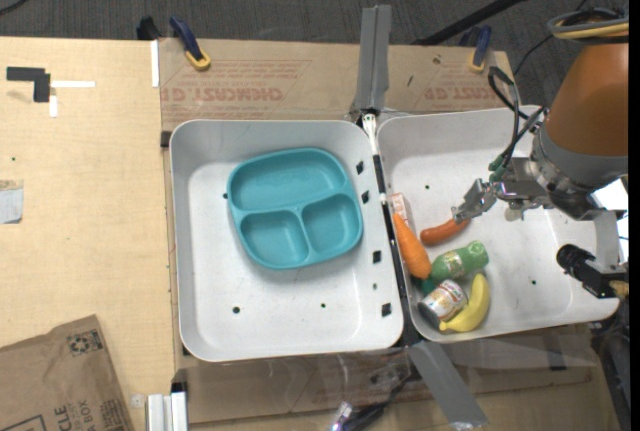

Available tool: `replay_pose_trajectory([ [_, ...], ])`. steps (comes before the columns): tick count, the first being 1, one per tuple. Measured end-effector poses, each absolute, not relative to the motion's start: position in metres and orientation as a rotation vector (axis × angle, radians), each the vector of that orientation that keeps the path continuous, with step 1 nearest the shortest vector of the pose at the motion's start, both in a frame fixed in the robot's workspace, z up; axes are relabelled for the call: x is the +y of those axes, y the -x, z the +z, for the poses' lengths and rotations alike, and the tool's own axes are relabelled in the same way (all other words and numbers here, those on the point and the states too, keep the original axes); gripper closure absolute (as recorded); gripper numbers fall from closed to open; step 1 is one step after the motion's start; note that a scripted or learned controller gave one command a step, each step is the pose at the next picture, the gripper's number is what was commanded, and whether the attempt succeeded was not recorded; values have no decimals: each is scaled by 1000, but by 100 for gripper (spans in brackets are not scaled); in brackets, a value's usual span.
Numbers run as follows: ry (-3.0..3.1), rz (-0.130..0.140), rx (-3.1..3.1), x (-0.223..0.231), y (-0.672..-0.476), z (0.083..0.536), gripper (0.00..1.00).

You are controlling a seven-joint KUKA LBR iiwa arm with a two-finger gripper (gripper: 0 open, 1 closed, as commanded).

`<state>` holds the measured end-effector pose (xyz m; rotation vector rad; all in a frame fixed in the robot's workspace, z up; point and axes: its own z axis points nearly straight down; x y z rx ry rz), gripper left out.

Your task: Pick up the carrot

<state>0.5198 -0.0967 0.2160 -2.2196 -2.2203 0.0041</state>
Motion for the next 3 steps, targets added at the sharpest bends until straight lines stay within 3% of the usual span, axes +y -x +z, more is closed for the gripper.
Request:
replay_pose_trajectory([
  [1, 2073, -11, -2377, -94, -498, 107, 0],
  [2, 2079, -10, -2373, -95, -499, 116, 100],
  [3, 2589, 5, -1778, -33, -487, 191, 100],
])
